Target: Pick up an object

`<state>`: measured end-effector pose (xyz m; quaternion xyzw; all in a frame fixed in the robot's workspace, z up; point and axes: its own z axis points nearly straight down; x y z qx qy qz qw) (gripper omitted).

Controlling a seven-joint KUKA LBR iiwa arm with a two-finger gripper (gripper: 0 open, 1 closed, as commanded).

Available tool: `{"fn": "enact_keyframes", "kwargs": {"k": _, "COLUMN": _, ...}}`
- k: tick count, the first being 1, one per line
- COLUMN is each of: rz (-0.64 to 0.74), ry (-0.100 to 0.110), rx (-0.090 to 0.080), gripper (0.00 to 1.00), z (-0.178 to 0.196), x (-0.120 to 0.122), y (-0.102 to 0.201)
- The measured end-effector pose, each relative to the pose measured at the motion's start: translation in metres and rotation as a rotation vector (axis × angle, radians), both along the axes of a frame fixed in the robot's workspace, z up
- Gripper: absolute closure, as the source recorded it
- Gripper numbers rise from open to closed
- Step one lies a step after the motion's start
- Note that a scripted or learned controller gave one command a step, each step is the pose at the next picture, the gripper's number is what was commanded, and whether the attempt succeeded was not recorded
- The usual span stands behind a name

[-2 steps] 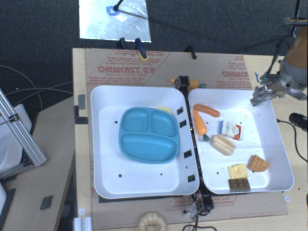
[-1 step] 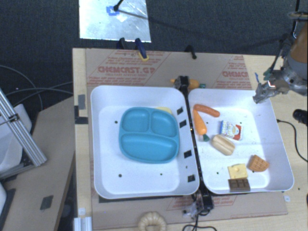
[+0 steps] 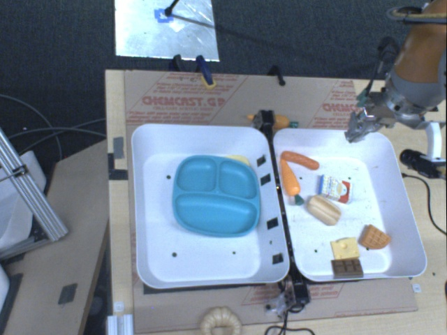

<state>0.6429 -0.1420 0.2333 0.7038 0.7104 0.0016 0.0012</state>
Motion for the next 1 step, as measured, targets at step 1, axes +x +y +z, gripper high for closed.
{"fn": "enact_keyframes", "kwargs": {"k": 1, "rz": 0.000, "ry": 0.001, "rx": 0.000, "gripper": 1.00, "z": 0.0040, "x": 0.0003, "y": 0.0510}}
